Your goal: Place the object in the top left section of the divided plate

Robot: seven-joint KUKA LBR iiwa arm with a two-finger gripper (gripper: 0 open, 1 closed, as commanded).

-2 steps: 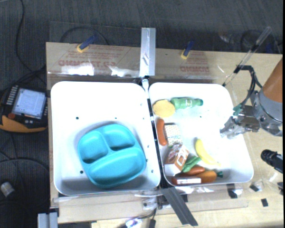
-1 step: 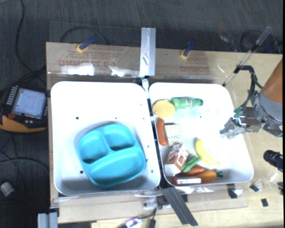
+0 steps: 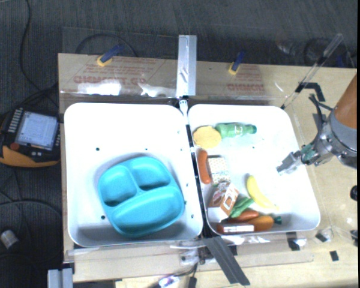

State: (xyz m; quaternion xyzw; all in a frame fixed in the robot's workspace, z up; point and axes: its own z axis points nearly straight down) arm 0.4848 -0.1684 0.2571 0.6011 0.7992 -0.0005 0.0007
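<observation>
While pincer (image 3: pixel 286 165) hovers, banana (image 3: pixel 258 192) lies beside

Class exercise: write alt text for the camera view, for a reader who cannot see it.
A blue divided plate lies in the left white bin; toy foods, among them a banana and a green bottle, lie in the right bin. The arm's pincer hangs over the right bin.

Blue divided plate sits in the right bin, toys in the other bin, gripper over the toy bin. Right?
Not quite. The camera view shows the blue divided plate in the left bin, not the right. The toys, such as the banana, lie in the right bin, and the gripper hangs over that one.
</observation>
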